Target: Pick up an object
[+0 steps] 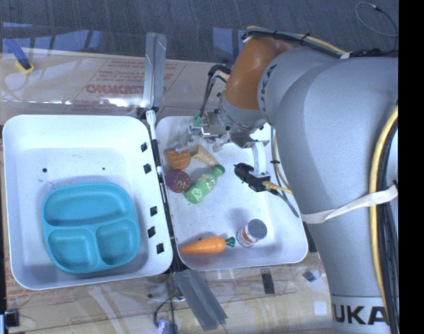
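Jaws [210,132] blurred over right bin [289,245], state unclear

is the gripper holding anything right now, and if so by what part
Cannot be told: the two-finger gripper sits at the back of the right white bin, above the toy food pile, with nothing visibly between its fingers.

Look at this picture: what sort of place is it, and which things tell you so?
Probably a robotics lab or test bench. A grey arm reaches over two white bins, one holding toy food such as a carrot, the other a blue divided tray; cables lie on the floor.
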Robot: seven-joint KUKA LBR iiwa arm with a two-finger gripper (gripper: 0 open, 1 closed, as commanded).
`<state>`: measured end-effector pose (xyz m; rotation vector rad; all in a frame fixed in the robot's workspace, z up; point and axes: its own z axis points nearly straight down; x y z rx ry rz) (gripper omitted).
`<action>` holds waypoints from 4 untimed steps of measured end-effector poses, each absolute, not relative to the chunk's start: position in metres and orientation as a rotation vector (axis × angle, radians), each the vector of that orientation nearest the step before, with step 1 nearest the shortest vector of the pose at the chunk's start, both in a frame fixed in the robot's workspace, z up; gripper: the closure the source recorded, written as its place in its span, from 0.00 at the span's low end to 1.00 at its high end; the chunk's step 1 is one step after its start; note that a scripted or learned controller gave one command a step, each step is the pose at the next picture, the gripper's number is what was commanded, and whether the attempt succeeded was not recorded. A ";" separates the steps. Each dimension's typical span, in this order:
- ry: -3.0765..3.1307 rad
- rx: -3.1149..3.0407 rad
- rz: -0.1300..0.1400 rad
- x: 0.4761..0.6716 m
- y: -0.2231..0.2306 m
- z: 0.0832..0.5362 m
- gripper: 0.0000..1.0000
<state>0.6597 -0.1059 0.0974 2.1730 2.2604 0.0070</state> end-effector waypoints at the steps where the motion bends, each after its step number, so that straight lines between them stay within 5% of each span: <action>1: 2.362 2.062 0.009 0.609 -0.135 0.098 0.00; 2: 2.274 2.159 0.009 0.579 -0.101 0.097 0.00; 3: 2.333 2.097 0.011 0.522 -0.106 0.097 0.00; 4: 2.341 2.090 0.013 0.523 -0.105 0.107 1.00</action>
